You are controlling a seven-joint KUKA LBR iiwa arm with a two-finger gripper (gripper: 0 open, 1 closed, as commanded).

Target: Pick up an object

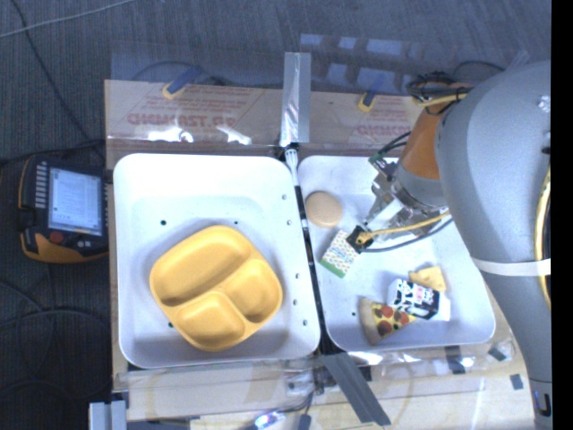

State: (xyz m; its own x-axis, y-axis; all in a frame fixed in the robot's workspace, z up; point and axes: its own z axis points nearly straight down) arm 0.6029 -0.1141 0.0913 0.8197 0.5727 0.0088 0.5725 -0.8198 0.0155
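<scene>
Step in hand: we judge this to be the approach; nothing is lifted yet, and every piece lies on a bin floor.
Gripper: the gripper (377, 211) hangs over the right bin (448, 256), near its far edge and toward the middle wall. We cannot tell how far open it is, and we see nothing held in it.
Likeliest target: the small green-and-white box (339, 253) lies just beside the gripper, close to the bin's left wall. We take it as the thing to pick.
Second candidate: the tan round piece (323, 208) sits near the far left corner of the same bin, apart from the box.
Other pieces in the right bin: a pizza slice (380, 319) near the front edge, a black-and-white packet (415, 299) touching or just beside it, and a yellow wedge (431, 278) at the packet's far side.
Left bin: the left bin (143, 195) bears a yellow divided plate (216, 285) toward its front.
Next move calls for: we would centre over the box, square up to its tilted sides, then descend.
Watch for: the wall stands close to the box, so we expect little room on that side.
</scene>
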